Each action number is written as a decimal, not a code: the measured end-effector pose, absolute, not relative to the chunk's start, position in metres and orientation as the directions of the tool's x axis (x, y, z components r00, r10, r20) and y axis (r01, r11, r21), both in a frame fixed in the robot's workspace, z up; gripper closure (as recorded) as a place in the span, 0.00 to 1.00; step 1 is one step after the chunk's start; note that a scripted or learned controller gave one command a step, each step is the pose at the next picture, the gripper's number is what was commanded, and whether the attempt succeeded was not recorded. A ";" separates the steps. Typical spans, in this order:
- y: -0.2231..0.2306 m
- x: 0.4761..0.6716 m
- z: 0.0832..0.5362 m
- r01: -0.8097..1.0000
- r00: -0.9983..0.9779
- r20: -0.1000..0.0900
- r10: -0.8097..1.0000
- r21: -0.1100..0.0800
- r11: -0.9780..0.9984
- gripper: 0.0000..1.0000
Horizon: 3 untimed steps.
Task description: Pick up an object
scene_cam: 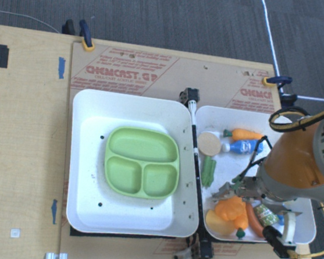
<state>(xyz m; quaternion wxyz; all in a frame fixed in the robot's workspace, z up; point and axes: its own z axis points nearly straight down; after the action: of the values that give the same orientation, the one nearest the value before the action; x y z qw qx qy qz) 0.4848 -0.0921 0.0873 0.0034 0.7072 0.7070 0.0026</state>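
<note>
1. Near edge of the bench: a dark clamp (200, 251) is seen at the seam between the two shallow white bins.
2. Right white bin (308, 229), near edge: an orange lumpy plastic toy (231, 212) is lying on a pale yellow flat piece (216, 222). Just to its right an orange carrot-shaped toy with a green tip (251, 222) is laid diagonally, and beside that a small clear packet with a green label (268, 215).
3. The gripper (238, 190) is positioned low in the right bin, right above the orange lumpy toy. Grey metal parts are visible at its tip; whether it is spread or closed cannot be told, and nothing is clearly seen gripped.
4. The grey arm with its orange band (296, 160) is covering the right side of that bin.
5. Mid bin, by the left wall: a green stick-shaped toy (208, 171) is lying lengthwise.
6. Far part of the right bin: a tan round disc (209, 143), a blue and white small bottle (242, 147) and a second orange carrot-like toy (247, 134) are grouped together.
7. Left white bin (84, 146): a light green three-compartment plastic plate (142, 162) is set at its centre.
8. Far edge: a printed brown cardboard sheet (128, 72) is lying under both bins.
</note>
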 end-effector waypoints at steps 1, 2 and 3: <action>-0.093 0.487 0.098 1.000 0.002 -0.005 1.000 0.015 -0.002 1.00; -0.154 0.482 0.088 1.000 0.000 -0.001 1.000 0.008 0.000 1.00; -0.219 0.492 0.127 1.000 -0.004 0.009 1.000 -0.001 0.004 1.00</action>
<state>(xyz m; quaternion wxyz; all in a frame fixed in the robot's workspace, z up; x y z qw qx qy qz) 0.4918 -0.2194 0.1270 -0.0038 0.7058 0.7084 0.0029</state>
